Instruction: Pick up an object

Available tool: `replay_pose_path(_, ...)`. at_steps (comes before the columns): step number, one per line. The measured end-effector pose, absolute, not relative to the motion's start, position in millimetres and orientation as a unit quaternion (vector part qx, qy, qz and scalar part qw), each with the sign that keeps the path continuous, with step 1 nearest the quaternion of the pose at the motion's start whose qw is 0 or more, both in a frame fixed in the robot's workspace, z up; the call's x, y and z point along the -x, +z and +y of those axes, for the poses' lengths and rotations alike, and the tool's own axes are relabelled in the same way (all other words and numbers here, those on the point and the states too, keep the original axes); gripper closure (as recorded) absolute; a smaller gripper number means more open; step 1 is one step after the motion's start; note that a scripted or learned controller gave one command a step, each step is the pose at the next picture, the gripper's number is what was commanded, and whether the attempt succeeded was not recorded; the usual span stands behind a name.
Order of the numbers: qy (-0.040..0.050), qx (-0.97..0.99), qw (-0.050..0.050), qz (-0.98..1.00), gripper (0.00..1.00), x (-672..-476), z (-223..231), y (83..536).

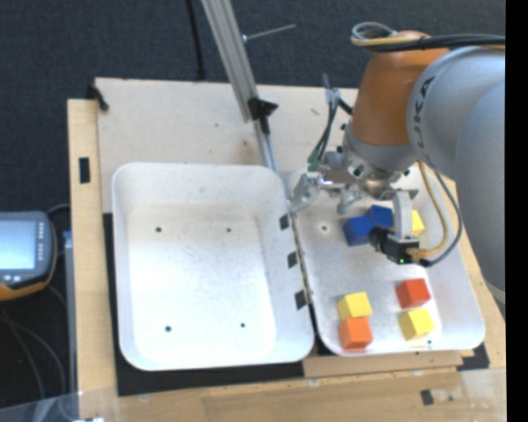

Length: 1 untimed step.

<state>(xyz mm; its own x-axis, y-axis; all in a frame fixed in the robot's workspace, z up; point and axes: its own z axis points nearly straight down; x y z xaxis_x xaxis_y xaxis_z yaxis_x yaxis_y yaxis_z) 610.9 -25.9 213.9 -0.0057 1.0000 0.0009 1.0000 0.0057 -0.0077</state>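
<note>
My gripper [326, 198] hangs over the far left part of the right bin [462, 319], close to the wall shared with the left bin. It is open, with nothing between its fingers. A blue block [363, 228] lies just right of and below the fingertips, apart from them. Behind it, a yellow block [414, 222] is partly hidden by the wrist and cables. Toward the near edge of the bin lie a red-orange block [412, 292], a yellow block [355, 305], an orange block [355, 332] and another yellow block [417, 323].
The left bin [128, 236] sits beside the right one, and their rims meet at mid-bench. A slanted aluminium pole [233, 51] rises behind the bins. The grey arm with its orange band [387, 95] covers the right bin's far corner. A small screen [13, 244] sits off the bench at left.
</note>
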Motion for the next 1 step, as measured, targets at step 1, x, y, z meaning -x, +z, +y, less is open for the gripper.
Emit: replay_pose_path(1,-0.0028,0.705,-0.002,-0.709,0.00,-605.9,-2.5,280.2)
